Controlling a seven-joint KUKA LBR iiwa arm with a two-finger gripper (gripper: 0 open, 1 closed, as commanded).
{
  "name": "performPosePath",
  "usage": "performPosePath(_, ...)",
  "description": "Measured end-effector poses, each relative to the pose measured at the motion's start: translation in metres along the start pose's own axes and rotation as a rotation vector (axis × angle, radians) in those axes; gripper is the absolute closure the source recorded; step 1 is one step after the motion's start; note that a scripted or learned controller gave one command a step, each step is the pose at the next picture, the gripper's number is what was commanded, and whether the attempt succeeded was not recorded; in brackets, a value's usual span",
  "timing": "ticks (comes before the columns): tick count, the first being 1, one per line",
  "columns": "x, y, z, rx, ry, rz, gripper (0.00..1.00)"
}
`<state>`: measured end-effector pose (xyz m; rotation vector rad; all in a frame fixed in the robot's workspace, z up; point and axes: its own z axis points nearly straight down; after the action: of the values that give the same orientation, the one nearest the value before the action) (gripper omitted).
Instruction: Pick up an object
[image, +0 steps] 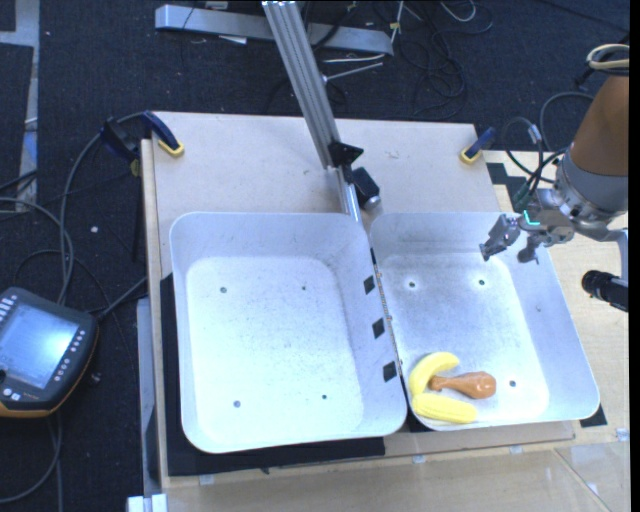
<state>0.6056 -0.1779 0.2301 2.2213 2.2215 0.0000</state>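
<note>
No brand or lettering is legible anywhere: the screen of the teach pendant lying on the dark floor to the left of the bench is too small and washed out to read.

Two shallow white bins sit side by side on the pale wooden bench. The left bin shows only its speckled floor. In the right bin, everything is bunched near the front edge: a yellow toy banana curving up and over, another yellow banana-like piece lying flat just in front of it, and a brown toy chicken drumstick resting between the two, touching or nearly touching both.

The grey arm with its orange band comes in from the right, and its gripper hangs over the far right part of the right bin, well apart from the toys at the front. Two dark fingers are spread with a gap between them, and nothing sits in that gap.

A slanted aluminium rail runs down from the top to the seam between the bins, and blue-and-yellow clamps grip the bench's back corners.
</note>
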Motion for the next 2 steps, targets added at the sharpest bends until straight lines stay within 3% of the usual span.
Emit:
performPosePath(1, 0.0, 0.0, 0.0, 0.0, 0.0, 0.0, 0.0)
performPosePath(2, 0.009, 0.0, 0.057, 0.005, 0.001, 0.0, 0.0)
